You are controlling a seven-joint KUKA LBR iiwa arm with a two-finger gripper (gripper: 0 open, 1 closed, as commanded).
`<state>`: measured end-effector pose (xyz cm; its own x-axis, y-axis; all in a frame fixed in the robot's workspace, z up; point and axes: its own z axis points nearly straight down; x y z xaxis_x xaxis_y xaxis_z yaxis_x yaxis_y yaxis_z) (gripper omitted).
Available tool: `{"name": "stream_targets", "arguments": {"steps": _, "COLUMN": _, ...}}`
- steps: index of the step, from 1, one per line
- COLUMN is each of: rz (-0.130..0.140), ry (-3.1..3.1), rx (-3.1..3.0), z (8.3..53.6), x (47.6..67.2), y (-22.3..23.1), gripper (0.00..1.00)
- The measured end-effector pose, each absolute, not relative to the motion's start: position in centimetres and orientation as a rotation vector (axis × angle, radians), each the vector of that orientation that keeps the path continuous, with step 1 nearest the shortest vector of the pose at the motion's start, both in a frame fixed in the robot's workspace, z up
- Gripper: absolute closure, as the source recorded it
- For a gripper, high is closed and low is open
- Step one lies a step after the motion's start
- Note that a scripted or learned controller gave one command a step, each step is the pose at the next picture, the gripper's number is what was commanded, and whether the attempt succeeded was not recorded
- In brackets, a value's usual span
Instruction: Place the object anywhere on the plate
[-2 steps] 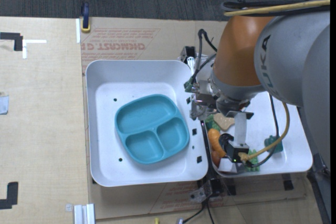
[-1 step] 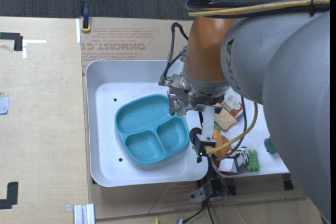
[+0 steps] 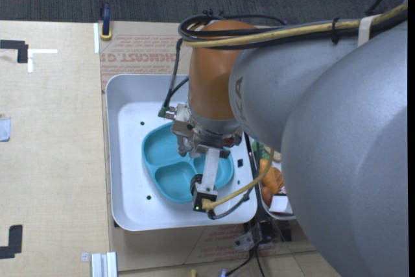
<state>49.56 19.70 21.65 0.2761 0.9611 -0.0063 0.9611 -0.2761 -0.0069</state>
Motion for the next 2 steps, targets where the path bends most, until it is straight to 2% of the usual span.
{"name": "stream_targets", "arguments": {"steps": 1, "rz": 0.005, "ry": -1.62, "rx": -2.694, "z": 31.52, "x": 47.86, "y": 20.38, "gripper": 1.0}}
{"name": "stream_targets", "arguments": {"steps": 2, "rz": 0.006, "ry": -1.62, "rx": -2.694, "z": 31.5, "x": 47.85, "y": 20.38, "gripper": 0.0}}
